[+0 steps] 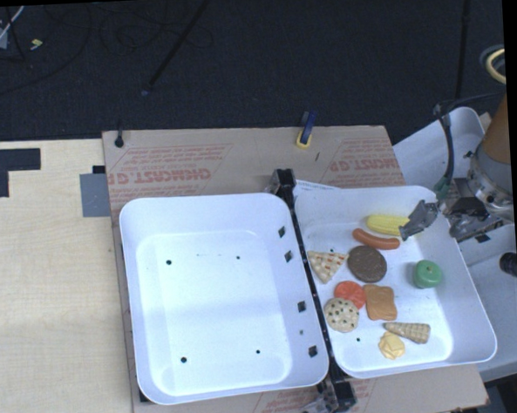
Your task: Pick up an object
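Observation:
The right bin [471,317] holds several toy foods: a yellow banana [384,223], a red sausage [376,239], a brown round cookie [367,264], a waffle wedge [326,263], a red tomato [348,292], an orange toast slice [381,303], a chip cookie [341,315], a green fruit [427,274], a cone [408,331] and a yellow lump [391,346]. My gripper [440,222] hangs over the bin's upper right part, open, with nothing between its fingers. Its left finger [416,219] sits just right of the banana and sausage.
The left bin [148,252] lies beside the right one, joined by a black clip strip [299,269]. Both rest on a cardboard sheet [203,161]. A blue and yellow clamp [305,129] stands at the cardboard's far edge. The arm's wrist [493,178] overhangs the right rim.

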You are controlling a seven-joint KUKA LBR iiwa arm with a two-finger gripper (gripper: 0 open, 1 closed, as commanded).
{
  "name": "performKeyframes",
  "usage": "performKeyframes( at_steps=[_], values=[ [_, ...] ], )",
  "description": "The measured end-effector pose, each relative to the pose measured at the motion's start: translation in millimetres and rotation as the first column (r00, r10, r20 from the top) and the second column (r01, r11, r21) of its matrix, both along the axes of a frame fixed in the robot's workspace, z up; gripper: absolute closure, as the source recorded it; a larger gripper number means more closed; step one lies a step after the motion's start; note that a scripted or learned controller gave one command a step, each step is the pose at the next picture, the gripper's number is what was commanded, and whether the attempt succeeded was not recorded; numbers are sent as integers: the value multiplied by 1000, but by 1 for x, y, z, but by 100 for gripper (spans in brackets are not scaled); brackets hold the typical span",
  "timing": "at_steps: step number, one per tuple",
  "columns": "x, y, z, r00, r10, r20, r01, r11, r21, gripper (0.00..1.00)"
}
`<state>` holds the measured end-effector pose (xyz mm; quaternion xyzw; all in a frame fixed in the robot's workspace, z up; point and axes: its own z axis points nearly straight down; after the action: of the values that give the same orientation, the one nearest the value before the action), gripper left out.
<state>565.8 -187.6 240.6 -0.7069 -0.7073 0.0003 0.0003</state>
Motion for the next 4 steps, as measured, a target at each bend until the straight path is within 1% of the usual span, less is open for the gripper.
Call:
performKeyframes(
  at_steps=[1,2,3,4],
  values=[
    [30,41,-125,1000,3,-11,-3,1000,5,0],
    [50,26,-155,1000,3,-2,-3,1000,0,0],
    [80,9,-153,1000,5,1,-5,1000,-1,0],
    [78,34,-153,1000,2,-3,-2,1000,1,0]
  ],
)
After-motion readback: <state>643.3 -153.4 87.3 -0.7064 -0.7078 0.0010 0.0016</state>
